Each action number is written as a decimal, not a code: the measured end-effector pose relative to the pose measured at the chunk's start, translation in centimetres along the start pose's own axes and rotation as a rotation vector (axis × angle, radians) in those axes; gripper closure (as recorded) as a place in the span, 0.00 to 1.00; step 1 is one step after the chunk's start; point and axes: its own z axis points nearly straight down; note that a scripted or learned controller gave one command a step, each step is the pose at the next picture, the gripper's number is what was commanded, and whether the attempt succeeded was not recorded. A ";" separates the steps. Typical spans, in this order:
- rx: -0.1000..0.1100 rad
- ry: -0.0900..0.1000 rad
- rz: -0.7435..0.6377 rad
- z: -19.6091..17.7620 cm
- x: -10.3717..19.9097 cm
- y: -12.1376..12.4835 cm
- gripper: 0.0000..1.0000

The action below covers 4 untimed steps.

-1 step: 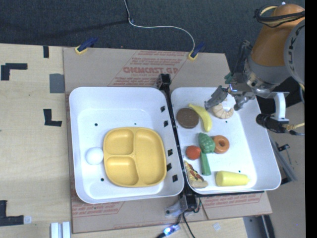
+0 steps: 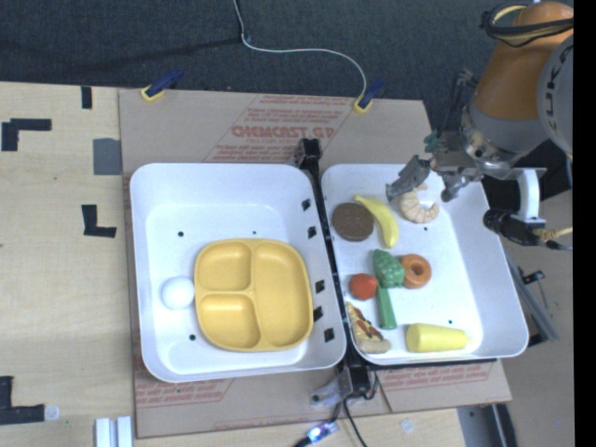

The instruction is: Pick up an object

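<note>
On the counter [image 2: 56, 250] we see the tool [image 2: 426, 182] spread wide above the croissant [image 2: 419, 211], at two o'clock in the right bin [image 2: 484, 277], positioned, we judge, to straddle it.

Bench top [image 2: 56, 277]: pale wood, black tape marks at left. Brown cardboard sheet [image 2: 270, 128] with red print lies on it, held by two blue-yellow clamps [image 2: 163, 84] at the far edge. Dark carpet [image 2: 121, 26] beyond. White cable [image 2: 279, 47] crosses carpet. Lighting even.
</note>
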 end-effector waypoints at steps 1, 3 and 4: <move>0.004 0.000 -0.001 4.4 0.0 0.2 0.00; 0.006 0.001 0.000 15.1 1.6 -0.2 0.00; 0.000 -0.001 0.000 15.6 1.6 -0.2 0.00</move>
